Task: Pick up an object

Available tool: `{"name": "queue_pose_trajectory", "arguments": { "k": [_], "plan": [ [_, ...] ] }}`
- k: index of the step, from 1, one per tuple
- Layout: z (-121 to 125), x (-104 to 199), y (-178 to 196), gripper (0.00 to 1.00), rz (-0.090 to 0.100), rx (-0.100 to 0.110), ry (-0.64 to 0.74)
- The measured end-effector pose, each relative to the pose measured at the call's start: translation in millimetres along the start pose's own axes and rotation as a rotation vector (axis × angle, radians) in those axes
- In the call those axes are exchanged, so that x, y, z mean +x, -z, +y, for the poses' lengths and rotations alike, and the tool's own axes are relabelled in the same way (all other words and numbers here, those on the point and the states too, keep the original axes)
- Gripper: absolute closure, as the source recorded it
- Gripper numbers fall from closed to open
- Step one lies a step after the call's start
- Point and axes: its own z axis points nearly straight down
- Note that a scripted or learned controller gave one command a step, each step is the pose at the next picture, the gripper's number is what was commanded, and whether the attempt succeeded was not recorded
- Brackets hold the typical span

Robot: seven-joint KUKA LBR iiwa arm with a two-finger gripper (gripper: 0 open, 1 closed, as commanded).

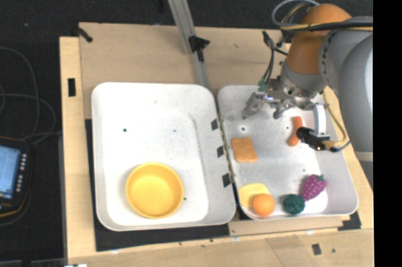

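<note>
Carrot (294,131) lies in the right bin (339,187), just beside the gripper (264,107), whose fingers are spread apart, grasping nothing, above the bin floor.

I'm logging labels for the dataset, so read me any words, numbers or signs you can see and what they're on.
No readable text.
The lit screen of the black handheld pendant at the left edge is too blurred to read.
The two shallow white plastic bins bear no print.
</note>
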Motion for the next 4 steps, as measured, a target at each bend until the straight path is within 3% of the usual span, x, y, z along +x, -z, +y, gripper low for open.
{"name": "queue_pose_trajectory", "arguments": {
  "k": [1, 2, 4],
  "plan": [
    [0, -1, -26, 0.0, 0.0, -0.005, -0.001],
    [1, -2, -14, 1.0, 0.0, -0.008, -0.002],
    [4, -11, 79, 1.0, 0.001, -0.011, 0.001]
  ]
}}
